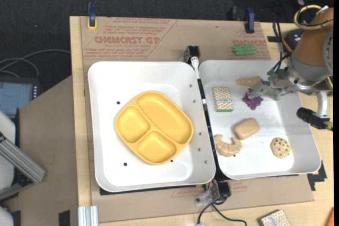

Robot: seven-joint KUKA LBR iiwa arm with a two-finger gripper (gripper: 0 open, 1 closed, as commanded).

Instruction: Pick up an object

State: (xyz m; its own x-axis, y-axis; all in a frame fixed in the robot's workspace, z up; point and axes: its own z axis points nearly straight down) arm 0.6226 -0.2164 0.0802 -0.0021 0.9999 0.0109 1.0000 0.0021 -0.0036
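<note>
Over the right bin (296,166) I see the gripper (263,88) beside purple grapes (253,99); finger spread I cannot tell.

Divided plate (153,127) in the left bin (100,79); toy foods in the right bin (304,153).

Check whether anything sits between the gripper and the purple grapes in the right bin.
Nothing visible does. The gripper hangs right beside the purple grapes, near the right bin's far side. The bread roll lies nearer the camera, off that line.
</note>
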